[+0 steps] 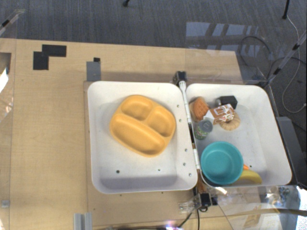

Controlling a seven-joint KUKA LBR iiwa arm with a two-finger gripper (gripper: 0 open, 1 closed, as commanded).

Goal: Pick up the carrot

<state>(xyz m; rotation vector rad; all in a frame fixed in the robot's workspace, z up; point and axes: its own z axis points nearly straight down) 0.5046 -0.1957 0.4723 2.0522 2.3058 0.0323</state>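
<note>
Since the carrot (246,167) is wedged between bowl (220,163) and banana (252,177), a neighbour could be grabbed instead.

On the bench (48,143) two bins sit side by side, touching along one edge. The left bin (100,176) holds a divided plate (143,124) near its middle. In the right bin (268,128), a bowl (220,163) lies at the near edge with a banana (252,177) touching its right side. Behind the bowl, a small can (203,128), a pastry (198,108) and a wrapped snack (225,116) cluster together, a dark block (227,101) just behind them.
</note>
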